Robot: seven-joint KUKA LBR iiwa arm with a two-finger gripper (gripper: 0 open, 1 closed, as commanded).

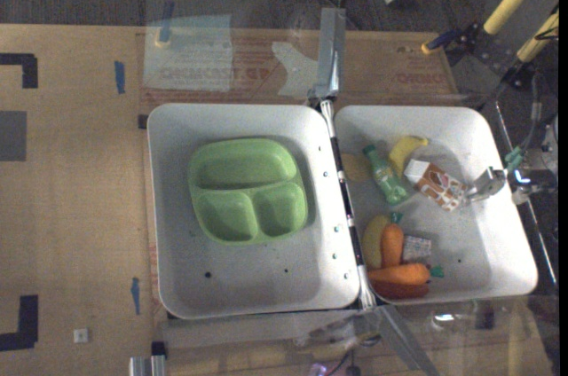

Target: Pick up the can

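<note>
White bins sit side by side on the brown surface [71,188]. The left bin [177,277] carries a green divided plate [248,188] lying flat near its middle.

The right bin [497,250] holds the clutter, most of it towards its left wall. A green bottle [386,176] lies tilted near the far left corner, with a yellow fruit [406,151] just beyond it and a printed carton [437,185] just to its right.

Near the front left corner, a small greyish object, too blurred to be sure of but most likely the can [417,247], rests among the toy food. An orange carrot [392,245] touches its left side, and a second carrot [401,274] lies along the front edge just below it.

The claw [488,184] hangs over the right bin's right side, just beside the carton and well apart from the can. I cannot tell whether it is released or clenched; nothing is seen in it.
</note>
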